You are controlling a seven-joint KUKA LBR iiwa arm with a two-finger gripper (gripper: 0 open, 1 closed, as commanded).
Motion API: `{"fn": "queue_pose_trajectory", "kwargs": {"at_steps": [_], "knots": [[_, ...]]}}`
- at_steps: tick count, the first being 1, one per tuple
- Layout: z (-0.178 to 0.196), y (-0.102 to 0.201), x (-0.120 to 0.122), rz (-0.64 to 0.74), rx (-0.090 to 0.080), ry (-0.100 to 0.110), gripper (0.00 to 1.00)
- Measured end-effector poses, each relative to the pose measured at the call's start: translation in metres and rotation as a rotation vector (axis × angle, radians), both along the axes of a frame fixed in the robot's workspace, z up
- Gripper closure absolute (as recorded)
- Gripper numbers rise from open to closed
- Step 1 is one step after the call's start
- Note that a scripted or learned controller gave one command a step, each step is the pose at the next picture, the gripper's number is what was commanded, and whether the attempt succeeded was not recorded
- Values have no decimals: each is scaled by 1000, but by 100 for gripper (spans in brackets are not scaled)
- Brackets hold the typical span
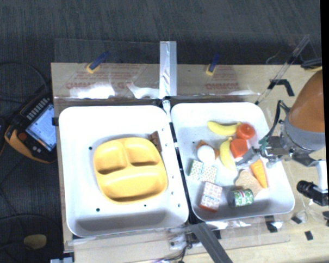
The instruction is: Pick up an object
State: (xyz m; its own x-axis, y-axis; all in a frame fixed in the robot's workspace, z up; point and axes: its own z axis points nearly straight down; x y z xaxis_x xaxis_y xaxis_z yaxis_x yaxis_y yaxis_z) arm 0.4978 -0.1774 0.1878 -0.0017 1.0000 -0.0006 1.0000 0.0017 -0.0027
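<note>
The right white bin [276, 202] holds several toy foods. A yellow banana [223, 128] lies at the back and a second banana [226, 155] stands on end below it. A red tomato [245, 131] and a red-orange block [238, 147] sit beside them. A white egg [206, 152], a pale green carton [196, 169], a red and white box [211, 196], a green can [242, 197], an orange carrot [259, 173] and a tan slice [245, 179] fill the front. My gripper [251, 156] hangs low over the bin's right side, between the red-orange block and the carrot.
The left white bin [75, 214] carries a yellow divided plate [131, 169] with a small brown piece [155, 138] at its back right corner. A metal divider [176, 155] separates the bins. A teach pendant [36, 128] lies off the bench at left.
</note>
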Motion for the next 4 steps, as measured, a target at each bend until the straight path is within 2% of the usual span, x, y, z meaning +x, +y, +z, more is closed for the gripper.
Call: {"fn": "queue_pose_trajectory", "kwargs": {"at_steps": [1,2,3,4], "knots": [[-10,24,71,216,0,-1,0],[-80,10,85,282,-12,-28,0],[-70,10,85,280,-11,-28,100],[-70,10,85,281,-11,-28,0]]}}
